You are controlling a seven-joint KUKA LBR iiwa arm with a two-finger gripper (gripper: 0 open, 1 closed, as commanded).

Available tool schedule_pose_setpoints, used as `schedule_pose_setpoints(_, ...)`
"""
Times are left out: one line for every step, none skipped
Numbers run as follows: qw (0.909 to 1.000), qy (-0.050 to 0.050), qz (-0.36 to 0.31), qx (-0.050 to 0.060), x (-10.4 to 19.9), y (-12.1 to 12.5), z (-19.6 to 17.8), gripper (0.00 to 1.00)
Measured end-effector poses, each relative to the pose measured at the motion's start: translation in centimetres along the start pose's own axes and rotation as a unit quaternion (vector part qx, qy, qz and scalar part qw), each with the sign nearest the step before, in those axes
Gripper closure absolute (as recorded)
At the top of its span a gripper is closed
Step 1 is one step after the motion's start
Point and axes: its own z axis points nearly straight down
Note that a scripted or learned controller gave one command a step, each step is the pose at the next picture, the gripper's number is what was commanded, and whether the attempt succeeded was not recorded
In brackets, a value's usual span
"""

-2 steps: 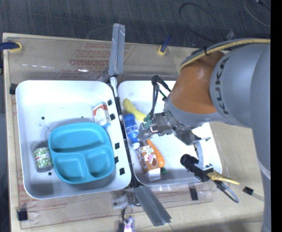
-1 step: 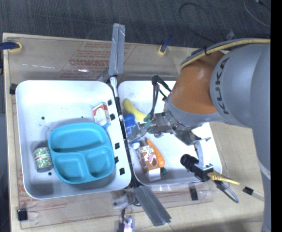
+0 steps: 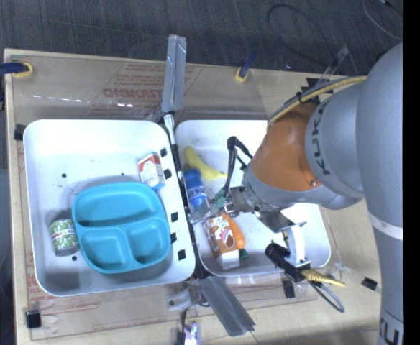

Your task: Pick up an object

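In the right bin (image 3: 318, 244) the arm's orange wrist hangs low over the middle. My gripper (image 3: 226, 203) pokes out at the wrist's left side, just above an orange juice carton (image 3: 225, 240) and beside a clear bottle with a blue label (image 3: 195, 187). A yellow banana-shaped thing (image 3: 202, 164) lies behind the bottle. The wrist covers most of the gripper, so what it touches is hidden.
The left bin (image 3: 44, 149) holds a large blue divided tray (image 3: 120, 226), a small green-labelled can (image 3: 63, 236) at its left and a small red and white packet (image 3: 149, 169) by the divider. The arm's grey body fills the right side.
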Motion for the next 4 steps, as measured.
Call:
schedule_pose_setpoints(0.9995, 0.002, -0.029, 0.007, -1.9, -1.1, 3.4, 0.0)
schedule_pose_setpoints(0.9983, -0.003, -0.059, 0.004, -2.5, 1.8, 5.4, 0.0)
schedule_pose_setpoints(0.9999, 0.004, -0.004, 0.009, -5.7, 9.5, 6.0, 0.0)
schedule_pose_setpoints(0.9999, 0.004, -0.007, 0.015, -5.8, 15.8, 6.3, 0.0)
